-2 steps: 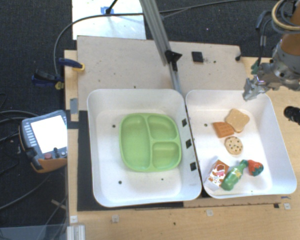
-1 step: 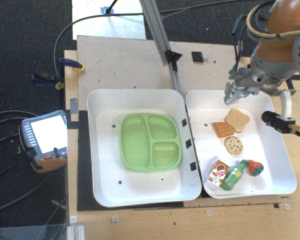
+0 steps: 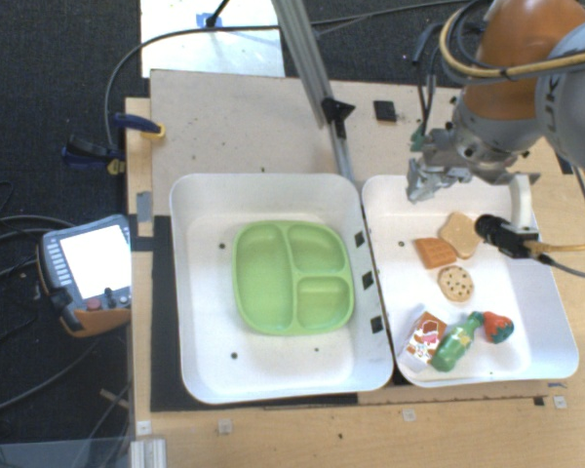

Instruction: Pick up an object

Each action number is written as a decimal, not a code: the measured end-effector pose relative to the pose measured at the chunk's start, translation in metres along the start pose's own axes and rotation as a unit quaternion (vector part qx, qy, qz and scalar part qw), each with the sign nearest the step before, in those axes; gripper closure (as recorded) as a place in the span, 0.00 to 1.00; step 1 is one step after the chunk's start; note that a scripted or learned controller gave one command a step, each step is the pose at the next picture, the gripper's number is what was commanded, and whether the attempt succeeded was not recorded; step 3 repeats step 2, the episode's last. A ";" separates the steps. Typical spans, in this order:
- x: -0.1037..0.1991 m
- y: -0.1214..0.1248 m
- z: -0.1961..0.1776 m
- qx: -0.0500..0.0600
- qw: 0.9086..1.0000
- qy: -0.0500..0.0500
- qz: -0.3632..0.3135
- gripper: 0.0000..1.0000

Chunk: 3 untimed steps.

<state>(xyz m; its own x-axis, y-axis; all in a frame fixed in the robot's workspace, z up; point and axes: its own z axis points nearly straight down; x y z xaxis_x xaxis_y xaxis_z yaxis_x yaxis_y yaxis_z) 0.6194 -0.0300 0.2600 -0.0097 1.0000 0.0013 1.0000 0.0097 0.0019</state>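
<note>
Probably light, stiff and flat, the toy cookie (image 3: 455,284) at 6 o'clock from the gripper (image 3: 425,180) suits an edge pinch; whether its jaws are open, I cannot tell.

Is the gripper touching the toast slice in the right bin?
Apart. The camera view shows the gripper over bare bin floor up and left of the toast slice, with white floor plainly between them.

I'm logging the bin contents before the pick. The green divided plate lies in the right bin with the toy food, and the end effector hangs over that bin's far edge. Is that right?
Not quite. The camera view shows the green divided plate alone in the left bin. The toy food lies in the right bin, and the end effector hangs over that bin's far edge.
</note>
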 end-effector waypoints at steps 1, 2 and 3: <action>0.057 -0.002 0.001 0.000 1.000 0.000 0.001 1.00; 0.111 -0.007 0.004 0.000 1.000 0.000 0.001 1.00; 0.111 -0.007 0.004 0.000 1.000 0.000 0.001 1.00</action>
